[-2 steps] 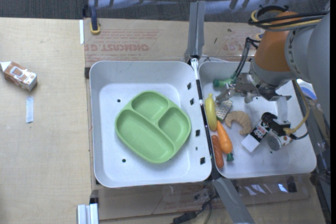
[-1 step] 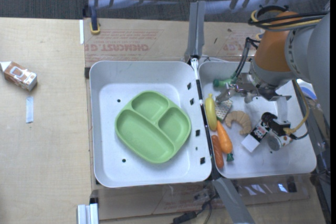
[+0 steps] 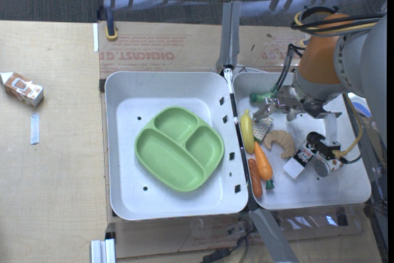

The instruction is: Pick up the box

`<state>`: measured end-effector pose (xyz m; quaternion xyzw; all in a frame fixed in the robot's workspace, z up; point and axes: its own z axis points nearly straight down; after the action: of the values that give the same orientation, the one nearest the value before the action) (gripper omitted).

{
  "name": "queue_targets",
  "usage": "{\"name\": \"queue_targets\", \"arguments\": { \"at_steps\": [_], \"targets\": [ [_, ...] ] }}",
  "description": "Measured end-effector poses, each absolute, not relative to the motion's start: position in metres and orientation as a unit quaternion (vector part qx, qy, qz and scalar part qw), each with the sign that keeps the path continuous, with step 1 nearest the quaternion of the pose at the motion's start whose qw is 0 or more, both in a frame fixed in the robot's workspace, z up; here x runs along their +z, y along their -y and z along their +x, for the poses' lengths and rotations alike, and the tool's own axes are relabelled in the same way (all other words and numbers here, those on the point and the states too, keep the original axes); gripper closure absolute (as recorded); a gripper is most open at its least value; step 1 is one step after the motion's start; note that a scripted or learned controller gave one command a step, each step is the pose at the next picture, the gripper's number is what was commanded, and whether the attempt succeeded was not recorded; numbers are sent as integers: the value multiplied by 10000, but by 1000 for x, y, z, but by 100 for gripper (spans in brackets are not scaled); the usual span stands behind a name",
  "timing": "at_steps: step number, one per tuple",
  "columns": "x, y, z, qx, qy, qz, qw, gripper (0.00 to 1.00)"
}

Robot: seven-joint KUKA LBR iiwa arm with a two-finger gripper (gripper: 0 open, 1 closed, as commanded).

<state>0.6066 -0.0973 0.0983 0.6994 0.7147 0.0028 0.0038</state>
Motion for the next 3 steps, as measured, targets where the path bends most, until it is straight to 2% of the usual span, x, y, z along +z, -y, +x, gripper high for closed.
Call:
{"name": "queue_targets", "arguments": {
  "at_steps": [3],
  "targets": [
    [98, 97, 607, 29, -7147, 6994, 39, 0]
  ]
}}
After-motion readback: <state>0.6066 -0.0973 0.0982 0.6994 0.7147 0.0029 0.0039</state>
